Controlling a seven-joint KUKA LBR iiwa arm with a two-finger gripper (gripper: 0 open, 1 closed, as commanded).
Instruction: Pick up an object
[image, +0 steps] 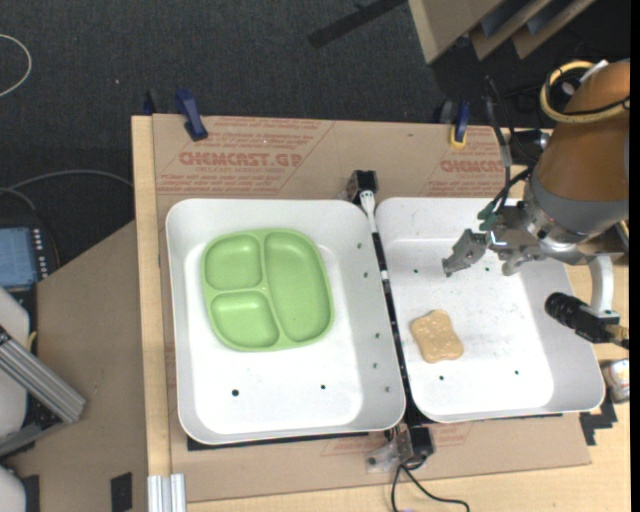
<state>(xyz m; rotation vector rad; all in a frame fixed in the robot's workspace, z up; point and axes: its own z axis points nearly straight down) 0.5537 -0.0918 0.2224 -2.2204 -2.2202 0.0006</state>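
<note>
The small tan, biscuit-shaped object with a bumpy top (437, 336) lies flat on the floor of the right-hand shallow white bin (560, 395), a little toward that bin's left wall and nearer its front edge than its back. Taking this tan piece as the landmark, the two-finger gripper (492, 256) of the grey arm with the orange band (585, 130) hangs beyond it, toward the back of the bin and off to the right, well apart from it and with bare white floor between. So the piece lies forward and to the left of the gripper, and the coming move would most likely be a slide that way followed by a descent. The piece's long axis appears to run roughly front to back with a slight lean, so a grip across its narrower width looks the better bet. The fingers seem to stand apart with nothing between them, though at this slant their tips are small and dark and the gap is hard to judge with confidence. Farther left of the tan piece, past the divider between the bins, the pale green plastic tray with three compartments (268, 290) sits in the left-hand white bin (290, 400), far from the gripper's reach at this moment.
</note>
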